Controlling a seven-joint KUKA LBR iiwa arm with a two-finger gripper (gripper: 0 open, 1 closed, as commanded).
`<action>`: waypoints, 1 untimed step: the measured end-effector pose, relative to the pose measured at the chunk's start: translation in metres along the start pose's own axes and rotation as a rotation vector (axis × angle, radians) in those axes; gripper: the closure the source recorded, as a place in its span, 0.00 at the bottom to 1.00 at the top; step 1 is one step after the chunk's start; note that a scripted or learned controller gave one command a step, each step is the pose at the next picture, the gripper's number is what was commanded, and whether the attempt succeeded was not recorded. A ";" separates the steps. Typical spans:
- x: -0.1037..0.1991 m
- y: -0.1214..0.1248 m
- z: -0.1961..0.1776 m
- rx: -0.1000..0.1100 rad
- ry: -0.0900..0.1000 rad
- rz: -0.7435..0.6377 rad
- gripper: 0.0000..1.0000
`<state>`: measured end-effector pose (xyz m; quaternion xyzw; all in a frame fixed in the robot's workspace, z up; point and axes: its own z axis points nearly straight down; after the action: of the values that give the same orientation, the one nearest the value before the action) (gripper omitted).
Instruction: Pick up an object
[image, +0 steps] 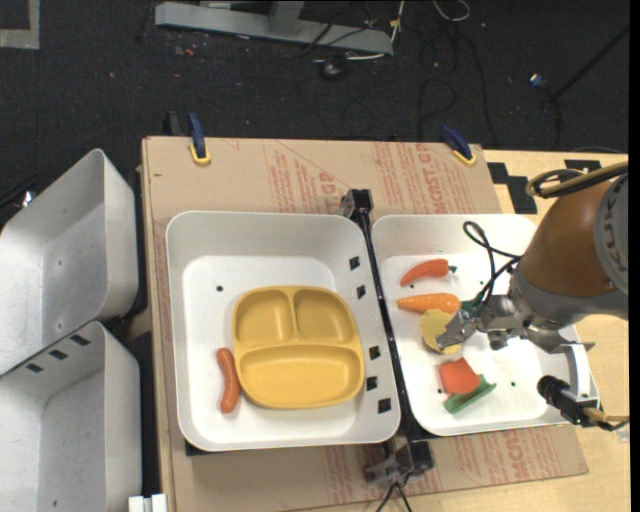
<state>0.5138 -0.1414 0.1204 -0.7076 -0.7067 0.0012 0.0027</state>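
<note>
In the right bin (520, 235) lie a red-orange pepper (425, 270), an orange carrot (428, 302), a pale yellow piece (436, 324) and a red piece with a green stalk (462, 380). My gripper (454, 334) reaches in from the right, low over the bin. Its tip is at the lower right edge of the yellow piece and partly covers it. The carrot is just above the tip and the red piece just below it. Nothing is lifted off the bin floor.
The left bin (200, 250) holds a yellow divided plate (298, 346) and an orange sausage (228, 380) beside it. A black divider (375, 300) runs between the bins. The arm's body (575, 255) hangs over the right bin's right side, with cables (485, 250) near the wrist.
</note>
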 end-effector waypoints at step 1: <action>0.001 -0.001 0.030 -0.001 0.000 0.000 0.00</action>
<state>0.5130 -0.1407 0.0903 -0.7076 -0.7066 0.0011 0.0023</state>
